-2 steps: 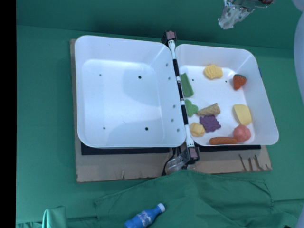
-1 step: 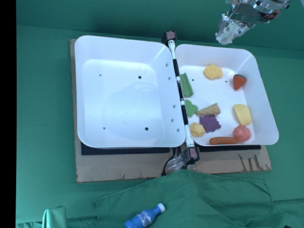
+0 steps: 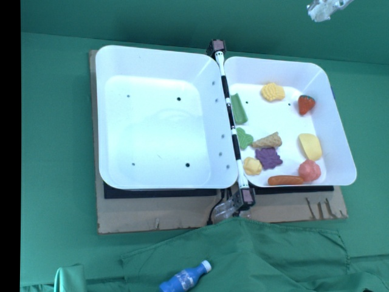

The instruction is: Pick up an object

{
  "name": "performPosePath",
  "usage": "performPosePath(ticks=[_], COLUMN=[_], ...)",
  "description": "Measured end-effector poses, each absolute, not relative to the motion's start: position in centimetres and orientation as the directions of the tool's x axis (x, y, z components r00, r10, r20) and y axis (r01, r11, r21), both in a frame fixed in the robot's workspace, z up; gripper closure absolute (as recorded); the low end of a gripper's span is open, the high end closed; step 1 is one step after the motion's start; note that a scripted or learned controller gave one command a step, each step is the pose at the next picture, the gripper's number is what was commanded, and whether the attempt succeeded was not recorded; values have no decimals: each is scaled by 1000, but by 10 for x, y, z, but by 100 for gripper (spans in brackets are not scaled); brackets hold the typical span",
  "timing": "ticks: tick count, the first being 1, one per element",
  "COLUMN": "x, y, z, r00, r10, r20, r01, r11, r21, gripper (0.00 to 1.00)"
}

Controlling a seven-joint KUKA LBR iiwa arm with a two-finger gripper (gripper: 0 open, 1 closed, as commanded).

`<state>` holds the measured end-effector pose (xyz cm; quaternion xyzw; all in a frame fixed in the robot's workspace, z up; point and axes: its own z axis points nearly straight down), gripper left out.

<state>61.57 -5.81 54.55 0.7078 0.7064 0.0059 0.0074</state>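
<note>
The gripper (image 3: 328, 3) hangs high in the upper right corner of the frame, over the green backdrop and well clear of both bins. It is pale and blurred up there, so I cannot tell how it is set, and nothing shows in its grasp. The toys it might pick lie well below it and to the left, all in the right bin (image 3: 340, 132).

In that bin, a yellow shell-shaped piece (image 3: 273, 92) sits near the top, with a red strawberry (image 3: 306, 104) to its right. A green stick (image 3: 238, 107) lies along the left wall, and a green leafy piece (image 3: 243, 138) sits below it. Just beside that is a tan cone (image 3: 268, 142), with a purple piece (image 3: 268, 158) beneath it and a small yellow lump (image 3: 252, 166) to the lower left. A yellow wedge (image 3: 309, 145) rests near the right wall, a pink ball (image 3: 309, 170) below it, and an orange carrot (image 3: 285, 180) lies along the bottom edge, touching the ball.

The left bin (image 3: 109, 66) shows a bare white floor with a few dark dots. Both bins sit on a cardboard sheet (image 3: 152, 221) on the bench. A blue bottle (image 3: 185, 277) lies on the green cloth (image 3: 261, 257) at the bottom of the frame.
</note>
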Motion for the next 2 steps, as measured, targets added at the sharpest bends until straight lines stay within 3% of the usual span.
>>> performPosePath(ticks=[1,2], x=[685,584], y=[-16,8], z=[482,492], r00=[-1,-1], r10=[1000,1000], r20=[-1,3], r01=[1000,1000], r11=[1,1], r21=[2,2], gripper=[100,100])
